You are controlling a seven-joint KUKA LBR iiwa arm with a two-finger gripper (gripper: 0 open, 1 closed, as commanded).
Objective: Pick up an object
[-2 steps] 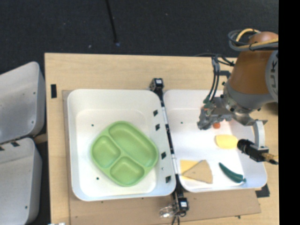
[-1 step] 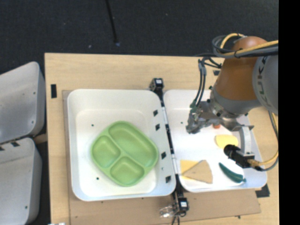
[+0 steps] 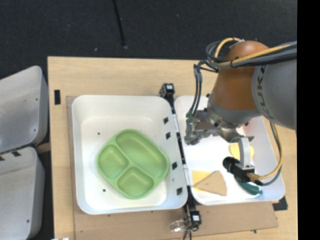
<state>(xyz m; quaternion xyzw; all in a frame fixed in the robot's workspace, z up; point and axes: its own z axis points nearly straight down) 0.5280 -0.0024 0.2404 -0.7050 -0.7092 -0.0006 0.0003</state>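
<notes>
The arm's fingers (image 3: 194, 134), how wide they stand impossible to tell, hang low over the right bin (image 3: 212, 154) beside the divider, short of the tan wedge (image 3: 211, 182) lying near the bin's front, a likely target.

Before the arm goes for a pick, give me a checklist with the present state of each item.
1. Gripper over the right bin: ok.
2. Fingers open or shut: cannot tell.
3. Object between the fingers: cannot tell.
4. Pick target within the right bin: ok, a tan wedge lies near its front edge.
5. Gripper lined up over the wedge: not ok, it sits farther back by the divider.
6. Green plate lying flat in the left bin: ok.
</notes>
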